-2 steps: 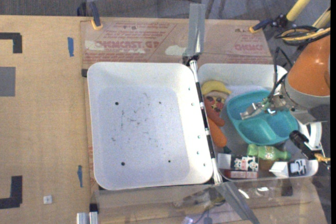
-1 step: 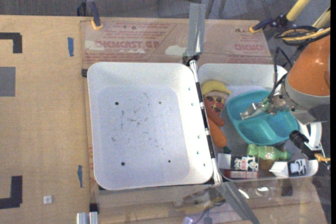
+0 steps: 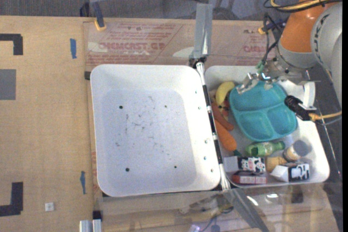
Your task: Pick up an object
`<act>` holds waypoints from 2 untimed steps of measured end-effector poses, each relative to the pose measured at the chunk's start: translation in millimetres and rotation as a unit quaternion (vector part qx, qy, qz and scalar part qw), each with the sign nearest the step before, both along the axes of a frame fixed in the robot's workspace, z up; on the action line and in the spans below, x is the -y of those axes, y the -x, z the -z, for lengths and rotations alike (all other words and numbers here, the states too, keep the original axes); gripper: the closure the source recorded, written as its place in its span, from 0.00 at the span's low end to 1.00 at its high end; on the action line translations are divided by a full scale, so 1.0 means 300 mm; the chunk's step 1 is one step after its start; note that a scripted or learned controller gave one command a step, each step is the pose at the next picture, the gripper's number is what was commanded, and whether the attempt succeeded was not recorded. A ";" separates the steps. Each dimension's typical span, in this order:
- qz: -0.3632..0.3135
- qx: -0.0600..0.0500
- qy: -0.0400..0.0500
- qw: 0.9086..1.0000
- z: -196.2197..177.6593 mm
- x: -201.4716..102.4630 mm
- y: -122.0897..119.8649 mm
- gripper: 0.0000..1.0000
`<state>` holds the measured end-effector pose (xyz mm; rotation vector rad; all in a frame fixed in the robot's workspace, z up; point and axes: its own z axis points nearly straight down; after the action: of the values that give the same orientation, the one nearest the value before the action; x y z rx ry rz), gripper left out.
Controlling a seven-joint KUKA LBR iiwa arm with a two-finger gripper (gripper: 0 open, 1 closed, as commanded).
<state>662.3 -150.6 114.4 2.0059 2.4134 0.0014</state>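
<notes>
The right bin (image 3: 322, 156) holds a teal divided plate (image 3: 265, 112), a yellow banana (image 3: 222, 93), an orange carrot (image 3: 226, 137), a green bottle (image 3: 265, 148) and several small boxes along its near edge. My gripper (image 3: 259, 79) hangs at the plate's far rim, below the orange band of the arm (image 3: 300, 35). It is low over the far part of the right bin. Nothing visibly hangs from it.
The left white bin (image 3: 103, 117) lies beside the right one, with a raised divider (image 3: 209, 117) between them. A black-and-white carton (image 3: 292, 172), a grey round piece (image 3: 301, 146) and a red packet (image 3: 248, 178) crowd the right bin's near corner. Cables (image 3: 293, 0) loop above the arm.
</notes>
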 end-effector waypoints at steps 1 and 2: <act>-0.095 0.002 0.001 0.995 -0.039 -0.047 -0.019 0.00; -0.044 0.002 0.000 0.999 0.060 -0.061 0.178 0.00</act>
<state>608.8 -132.4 96.4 1.8962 2.4957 0.0057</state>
